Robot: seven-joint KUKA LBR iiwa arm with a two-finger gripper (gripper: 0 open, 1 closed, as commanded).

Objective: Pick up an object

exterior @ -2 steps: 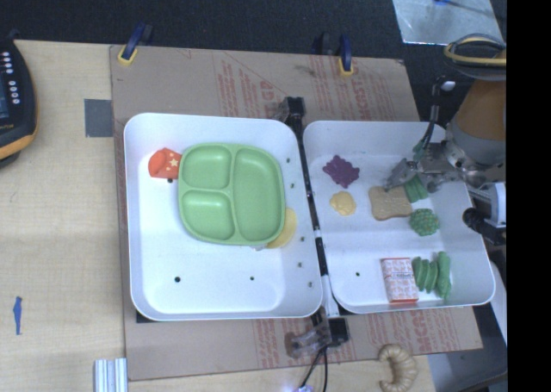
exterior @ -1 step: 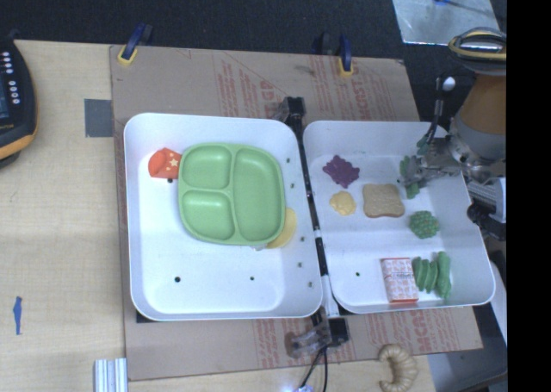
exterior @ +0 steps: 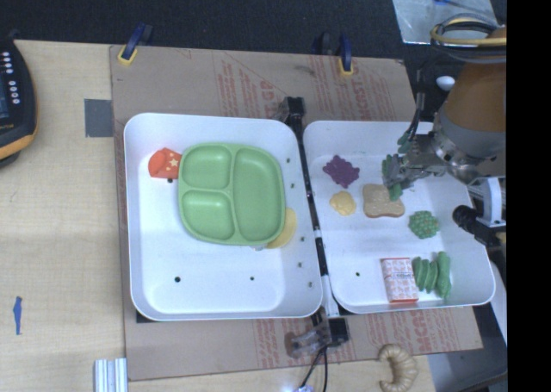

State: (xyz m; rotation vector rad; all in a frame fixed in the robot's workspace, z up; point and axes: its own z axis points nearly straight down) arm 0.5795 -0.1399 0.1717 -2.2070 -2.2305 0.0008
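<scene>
Camera view looks down on two white bins side by side on a cardboard sheet, and I take the tan bone-shaped biscuit [exterior: 381, 201] in the right bin [exterior: 362, 291] as my landmark. The gripper [exterior: 396, 177] hangs just above and to the right of the biscuit, its dark fingers pointing down close to the biscuit's upper right corner; I cannot tell whether it is spread or pressed together, and I see nothing held in it. The grey arm [exterior: 469, 115] with its orange band reaches in from the right of the biscuit.

Left of the biscuit, just beside it, lies a small yellow lump [exterior: 343, 202]. Up and to the left of the biscuit sits a purple piece [exterior: 342, 171]. Right and a little below the biscuit is a round green knobbly thing [exterior: 423, 225]. Well below the biscuit, near the bin's front wall, a red-and-white packet [exterior: 399, 281] lies beside green pea pods [exterior: 433, 273].

Far left of the biscuit, in the left bin [exterior: 215, 295], a green divided plate [exterior: 231, 194] rests flat. A red piece with a yellow star [exterior: 163, 163] lies at the plate's upper left edge, and something pale yellow [exterior: 285, 228] peeks out from under the plate's lower right rim.
</scene>
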